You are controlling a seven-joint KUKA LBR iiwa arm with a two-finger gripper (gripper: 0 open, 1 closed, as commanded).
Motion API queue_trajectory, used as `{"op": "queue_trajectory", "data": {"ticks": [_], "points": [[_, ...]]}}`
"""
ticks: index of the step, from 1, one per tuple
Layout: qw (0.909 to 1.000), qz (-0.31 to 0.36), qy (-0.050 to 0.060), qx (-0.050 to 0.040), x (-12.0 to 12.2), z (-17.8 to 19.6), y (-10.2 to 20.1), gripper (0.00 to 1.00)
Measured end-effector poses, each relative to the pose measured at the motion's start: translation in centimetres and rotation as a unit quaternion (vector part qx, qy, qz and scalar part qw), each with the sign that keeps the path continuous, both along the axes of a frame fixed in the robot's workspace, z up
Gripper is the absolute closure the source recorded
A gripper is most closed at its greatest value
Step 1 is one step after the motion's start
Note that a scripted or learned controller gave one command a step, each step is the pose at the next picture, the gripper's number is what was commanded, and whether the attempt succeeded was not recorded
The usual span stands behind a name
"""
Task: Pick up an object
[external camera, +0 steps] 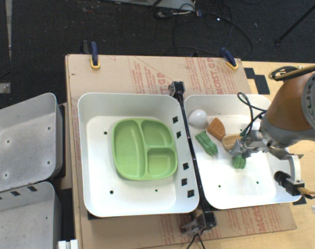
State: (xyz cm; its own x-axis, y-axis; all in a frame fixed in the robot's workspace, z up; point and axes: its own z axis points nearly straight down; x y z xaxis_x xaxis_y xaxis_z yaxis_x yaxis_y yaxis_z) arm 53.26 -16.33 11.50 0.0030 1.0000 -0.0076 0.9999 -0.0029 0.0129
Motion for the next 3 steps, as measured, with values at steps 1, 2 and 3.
{"op": "queue_trajectory", "data": {"ticks": [1, 2, 3], "points": [[1.0000, 0.002, 0.004, 0.0030, 0.6, 6.1, -0.4, 1.00], [1.0000, 0.003, 0.004, 0.0029, 0.7, 11.4, -0.4, 1.00], [1.0000, 0.003, 0.005, 0.0032, 0.8, 13.7, -0.4, 1.00]]}}
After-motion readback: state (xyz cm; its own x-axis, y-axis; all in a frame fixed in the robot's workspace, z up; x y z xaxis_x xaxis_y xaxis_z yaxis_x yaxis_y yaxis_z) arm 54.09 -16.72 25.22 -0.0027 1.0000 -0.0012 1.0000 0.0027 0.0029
